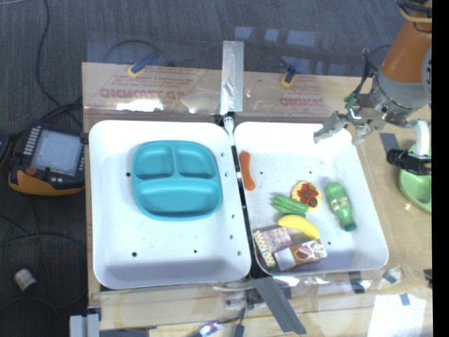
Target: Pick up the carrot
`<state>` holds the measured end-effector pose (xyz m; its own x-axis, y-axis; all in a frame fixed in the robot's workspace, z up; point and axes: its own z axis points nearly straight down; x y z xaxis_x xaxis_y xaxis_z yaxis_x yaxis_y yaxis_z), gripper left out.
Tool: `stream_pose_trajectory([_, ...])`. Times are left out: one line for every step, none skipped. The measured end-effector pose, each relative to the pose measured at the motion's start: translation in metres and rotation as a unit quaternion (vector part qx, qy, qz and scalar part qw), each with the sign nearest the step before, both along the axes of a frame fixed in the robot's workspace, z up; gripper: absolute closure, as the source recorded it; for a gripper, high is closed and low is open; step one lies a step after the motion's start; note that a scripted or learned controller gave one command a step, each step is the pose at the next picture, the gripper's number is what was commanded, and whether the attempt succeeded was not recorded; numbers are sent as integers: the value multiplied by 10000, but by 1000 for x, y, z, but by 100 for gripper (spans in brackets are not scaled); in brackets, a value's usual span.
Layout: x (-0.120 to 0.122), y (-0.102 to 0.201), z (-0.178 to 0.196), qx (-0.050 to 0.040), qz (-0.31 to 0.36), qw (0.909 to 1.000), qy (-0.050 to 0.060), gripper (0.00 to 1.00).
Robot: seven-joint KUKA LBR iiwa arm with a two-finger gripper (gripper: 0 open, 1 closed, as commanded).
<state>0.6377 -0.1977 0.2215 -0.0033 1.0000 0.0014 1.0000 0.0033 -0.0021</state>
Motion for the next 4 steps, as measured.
stream_pose_trajectory([-36, 61, -58, -8, 341, 9994, 8, 0])
stream_pose_trajectory([-62, 103, 45, -4, 1130, 9936, -10, 0])
stream_pose_trajectory([-62, 103, 45, -3, 1128, 9936, -7, 0])
stream_pose_trajectory([-62, 103, 45, -3, 1128, 9936, -8, 0])
